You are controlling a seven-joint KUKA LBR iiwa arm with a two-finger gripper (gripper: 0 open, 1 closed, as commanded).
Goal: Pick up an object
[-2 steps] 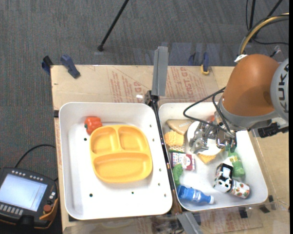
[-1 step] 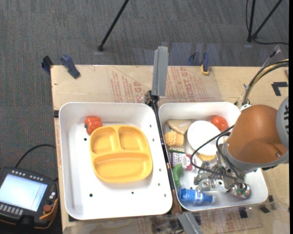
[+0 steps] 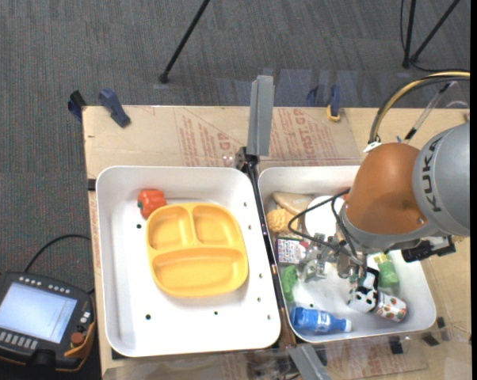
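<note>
My gripper (image 3: 331,265) hangs low inside the right bin (image 3: 425,317), under the orange wrist band (image 3: 385,196). Its metal fingers point down among the clutter. Around it lie a blue bottle (image 3: 319,321), a black-and-white cow toy (image 3: 364,296), a patterned cup (image 3: 391,309), a green block (image 3: 388,272), a green item (image 3: 289,282), a small purple-and-white box (image 3: 289,250) and a yellow knobbly ball (image 3: 277,220). Nothing shows plainly between the fingers.
The left bin (image 3: 120,204) holds a yellow divided tray (image 3: 196,248) and a red-orange toy (image 3: 150,201) at its upper left. A grey post (image 3: 261,121) stands behind the bins. A teach pendant (image 3: 36,317) lies at the lower left, off the bench.
</note>
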